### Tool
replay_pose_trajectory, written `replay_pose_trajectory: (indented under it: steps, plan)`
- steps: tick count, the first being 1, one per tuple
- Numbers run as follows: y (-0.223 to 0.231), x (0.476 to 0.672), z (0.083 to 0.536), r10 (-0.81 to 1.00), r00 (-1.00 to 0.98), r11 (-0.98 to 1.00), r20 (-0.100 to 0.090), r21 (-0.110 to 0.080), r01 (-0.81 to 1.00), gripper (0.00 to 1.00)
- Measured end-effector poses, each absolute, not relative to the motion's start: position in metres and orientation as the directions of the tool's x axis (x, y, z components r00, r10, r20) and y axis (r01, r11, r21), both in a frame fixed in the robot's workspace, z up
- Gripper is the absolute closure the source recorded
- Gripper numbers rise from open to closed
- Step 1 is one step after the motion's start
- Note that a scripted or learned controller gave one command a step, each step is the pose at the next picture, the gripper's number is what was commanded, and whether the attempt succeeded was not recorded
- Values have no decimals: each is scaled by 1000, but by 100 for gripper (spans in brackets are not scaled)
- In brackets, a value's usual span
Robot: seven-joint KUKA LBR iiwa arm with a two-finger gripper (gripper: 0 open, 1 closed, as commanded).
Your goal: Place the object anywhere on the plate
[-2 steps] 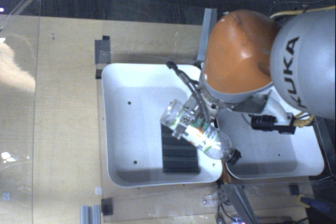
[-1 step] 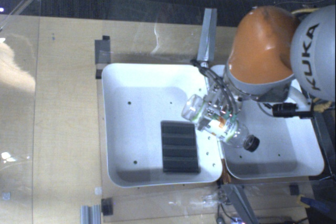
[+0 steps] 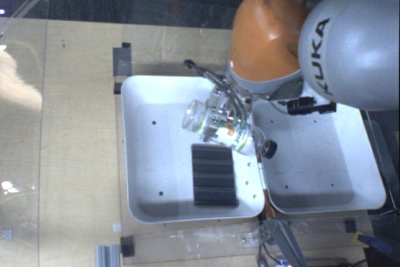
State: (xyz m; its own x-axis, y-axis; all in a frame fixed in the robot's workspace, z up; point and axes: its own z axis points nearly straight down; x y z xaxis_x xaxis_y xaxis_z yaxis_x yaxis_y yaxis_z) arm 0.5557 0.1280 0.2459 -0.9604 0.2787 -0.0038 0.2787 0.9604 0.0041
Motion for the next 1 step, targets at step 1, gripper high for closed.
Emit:
replay_pose_trajectory:
  steps: [1]
  plan:
    - [163,628,255,141,-990,990,-5,5,141,100]
